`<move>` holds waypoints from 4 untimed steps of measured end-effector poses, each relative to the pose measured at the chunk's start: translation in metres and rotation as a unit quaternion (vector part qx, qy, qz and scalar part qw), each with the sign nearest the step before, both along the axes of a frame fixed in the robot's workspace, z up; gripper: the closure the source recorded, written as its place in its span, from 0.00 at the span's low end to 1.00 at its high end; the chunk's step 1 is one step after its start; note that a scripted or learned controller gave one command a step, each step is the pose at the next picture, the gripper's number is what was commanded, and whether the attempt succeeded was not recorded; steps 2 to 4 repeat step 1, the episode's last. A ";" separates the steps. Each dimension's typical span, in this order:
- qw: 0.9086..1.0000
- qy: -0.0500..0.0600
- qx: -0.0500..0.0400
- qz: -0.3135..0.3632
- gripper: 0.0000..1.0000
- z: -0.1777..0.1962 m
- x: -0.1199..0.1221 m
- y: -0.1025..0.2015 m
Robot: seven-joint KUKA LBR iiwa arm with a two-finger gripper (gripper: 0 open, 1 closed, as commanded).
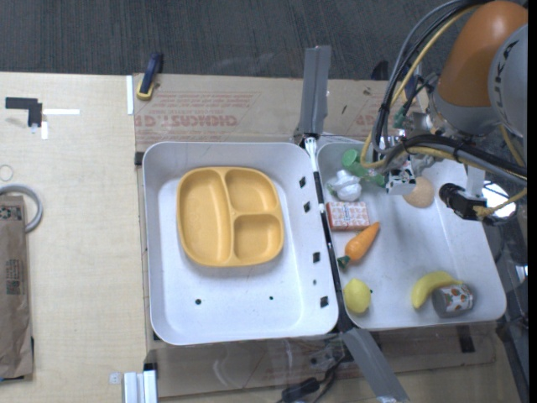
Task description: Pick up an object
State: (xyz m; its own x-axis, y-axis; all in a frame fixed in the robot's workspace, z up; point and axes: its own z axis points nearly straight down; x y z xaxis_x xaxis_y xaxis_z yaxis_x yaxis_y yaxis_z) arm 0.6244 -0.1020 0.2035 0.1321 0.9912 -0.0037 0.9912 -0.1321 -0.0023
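Observation:
The right bin [453, 242] holds several small items. A white and green toy [344, 183] lies at its upper left, with a pink box [346, 215] and a carrot [362, 242] below it. A lemon [357, 295], a banana [430, 288] and a small printed can [454, 300] lie along the front. A tan rounded piece [419, 193] rests near the back. My gripper [396, 173] hangs low over the back of this bin, between the white and green toy and the tan piece, half hidden by cables.
The left bin [168, 292] carries a yellow divided plate [229, 216]. The grey arm with its orange band [478, 53] and looping cables covers the right bin's back right corner. Cardboard [218, 107] lies behind the bins.

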 end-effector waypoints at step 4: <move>0.999 0.000 0.001 0.032 1.00 0.040 -0.026 0.079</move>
